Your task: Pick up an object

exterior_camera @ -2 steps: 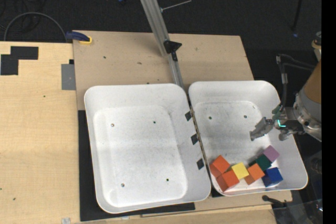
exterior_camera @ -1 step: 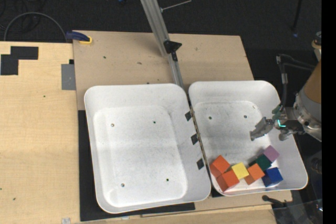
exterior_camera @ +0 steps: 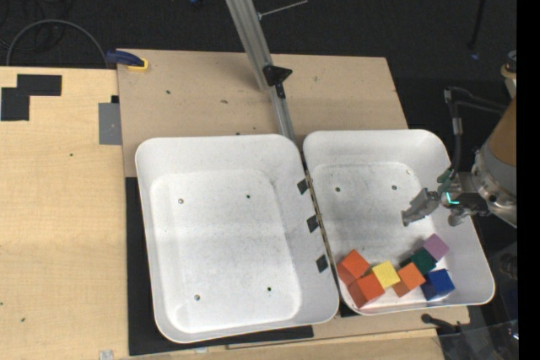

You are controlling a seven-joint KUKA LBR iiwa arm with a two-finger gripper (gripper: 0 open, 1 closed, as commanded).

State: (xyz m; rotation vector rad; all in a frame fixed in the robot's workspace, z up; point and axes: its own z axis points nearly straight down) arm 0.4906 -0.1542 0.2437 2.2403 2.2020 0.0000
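The hand (exterior_camera: pixel 435 209) hangs over the right side of the right bin (exterior_camera: pixel 371 149), its two fingers (exterior_camera: pixel 417 210) spread apart with nothing between them. The blocks lie clustered in that bin's near right corner, just below the hand: a purple block (exterior_camera: pixel 435 247), a dark green block (exterior_camera: pixel 423 259), a blue block (exterior_camera: pixel 438 283), an orange block (exterior_camera: pixel 411 276), a yellow block (exterior_camera: pixel 386 275) and two red-orange blocks (exterior_camera: pixel 360 276) touching one another. The left bin (exterior_camera: pixel 221 232) sits beside it on the counter (exterior_camera: pixel 194 93), where a slanted aluminium rail (exterior_camera: pixel 245 21) rises behind the bins.
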